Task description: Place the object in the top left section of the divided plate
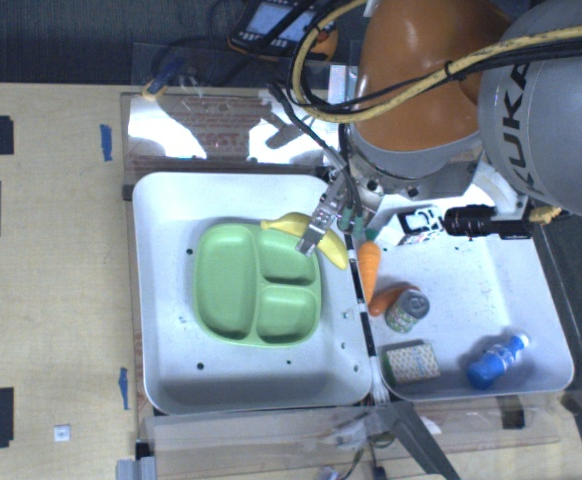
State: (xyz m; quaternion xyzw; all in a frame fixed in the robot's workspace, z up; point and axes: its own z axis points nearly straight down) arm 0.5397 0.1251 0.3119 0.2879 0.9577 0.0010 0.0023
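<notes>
One yellow banana [309, 234], curved and smooth, lies at the upper right edge of the single green divided plate [258, 285], overlapping its rim. The plate is glossy plastic, rounded, with three compartments, and sits in the left of two shallow white bins [161, 298]. The gripper [321, 230] comes down directly onto the banana's middle, its metal fingers clamped on the fruit, which sticks out on both sides of them. In the right bin [531, 298] lie one orange carrot [369, 266], tapered, one small tin can [405, 309] on its side, one rectangular sponge-like block [412, 362] with a mesh texture, and one blue plastic bottle [495, 360] lying down.
</notes>
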